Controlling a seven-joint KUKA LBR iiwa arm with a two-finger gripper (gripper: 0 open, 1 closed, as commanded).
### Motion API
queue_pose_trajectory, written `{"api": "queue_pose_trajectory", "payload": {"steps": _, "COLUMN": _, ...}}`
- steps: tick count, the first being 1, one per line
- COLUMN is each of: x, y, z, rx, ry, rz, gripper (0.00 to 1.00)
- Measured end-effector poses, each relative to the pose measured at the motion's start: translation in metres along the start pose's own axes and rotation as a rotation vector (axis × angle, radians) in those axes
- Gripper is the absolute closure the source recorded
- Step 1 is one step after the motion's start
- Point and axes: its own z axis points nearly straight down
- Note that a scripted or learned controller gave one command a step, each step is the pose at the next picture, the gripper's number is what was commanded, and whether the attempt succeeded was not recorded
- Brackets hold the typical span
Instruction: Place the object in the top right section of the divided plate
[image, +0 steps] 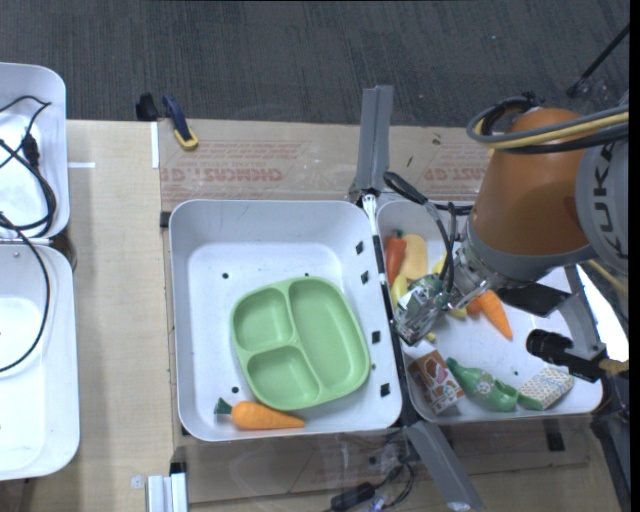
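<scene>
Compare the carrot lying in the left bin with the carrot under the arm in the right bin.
The left-bin carrot lies almost level along the bin's near edge, beside the green divided plate; the right-bin carrot lies on a slant, tip toward the near side.
The left-bin carrot shows whole, green top included; the right-bin carrot is partly hidden by the arm, its top unseen.
The left-bin carrot lies alone; the right-bin carrot lies among other toys.
Both are orange and tapered.
</scene>
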Motion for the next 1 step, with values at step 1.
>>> {"api": "queue_pose_trajectory", "payload": {"steps": 1, "x": 0.0348, "y": 0.0066, "z": 0.0092, "rx": -0.001, "ry": 0.0, "rz": -0.414, "gripper": 1.0}}
